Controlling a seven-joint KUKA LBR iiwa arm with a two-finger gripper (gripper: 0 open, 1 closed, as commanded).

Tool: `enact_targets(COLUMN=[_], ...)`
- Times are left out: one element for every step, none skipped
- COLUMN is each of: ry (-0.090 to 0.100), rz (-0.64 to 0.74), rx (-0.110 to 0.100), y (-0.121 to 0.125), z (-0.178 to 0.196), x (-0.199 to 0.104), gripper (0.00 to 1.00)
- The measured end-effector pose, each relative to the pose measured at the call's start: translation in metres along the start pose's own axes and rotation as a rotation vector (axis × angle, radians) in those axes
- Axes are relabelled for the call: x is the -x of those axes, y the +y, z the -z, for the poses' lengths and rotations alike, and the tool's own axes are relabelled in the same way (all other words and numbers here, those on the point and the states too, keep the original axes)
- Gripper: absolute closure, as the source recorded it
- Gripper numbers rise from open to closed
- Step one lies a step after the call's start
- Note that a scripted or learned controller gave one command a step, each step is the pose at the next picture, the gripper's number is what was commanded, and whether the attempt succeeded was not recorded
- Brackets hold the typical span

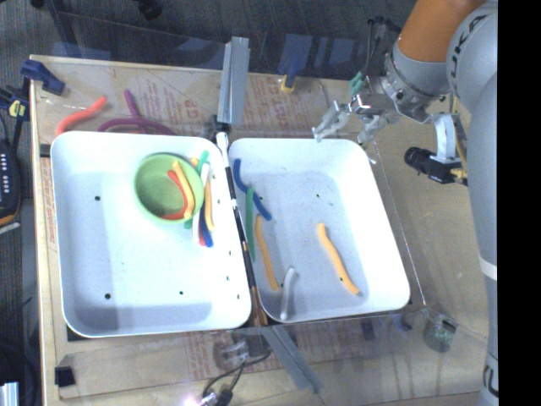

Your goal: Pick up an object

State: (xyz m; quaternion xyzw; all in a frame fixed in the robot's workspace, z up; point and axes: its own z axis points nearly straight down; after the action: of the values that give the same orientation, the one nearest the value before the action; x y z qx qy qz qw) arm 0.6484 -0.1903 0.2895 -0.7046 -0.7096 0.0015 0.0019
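Two white bins sit side by side on the counter (127, 74). The claw (348, 125) hovers over the far rim of the right bin (385, 227), its two fingers spread apart with nothing between them. In the right bin lie two orange sticks (336, 259), one blue stick (250, 194), one green stick (249, 203) and one grey piece (288, 290). The left bin (101, 269) holds one green bowl (166, 188) with several coloured sticks across and beside it, too tangled to count.
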Motion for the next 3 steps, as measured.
enact_targets(ry=[0.0, -0.002, 0.002], rz=[-0.007, 0.006, 0.09], rx=[-0.002, 0.001, -0.001], y=[-0.058, -0.083, -0.103], z=[-0.093, -0.196, -0.174], x=[-0.006, 0.01, 0.018], gripper=[0.0, 0.0, 0.0])
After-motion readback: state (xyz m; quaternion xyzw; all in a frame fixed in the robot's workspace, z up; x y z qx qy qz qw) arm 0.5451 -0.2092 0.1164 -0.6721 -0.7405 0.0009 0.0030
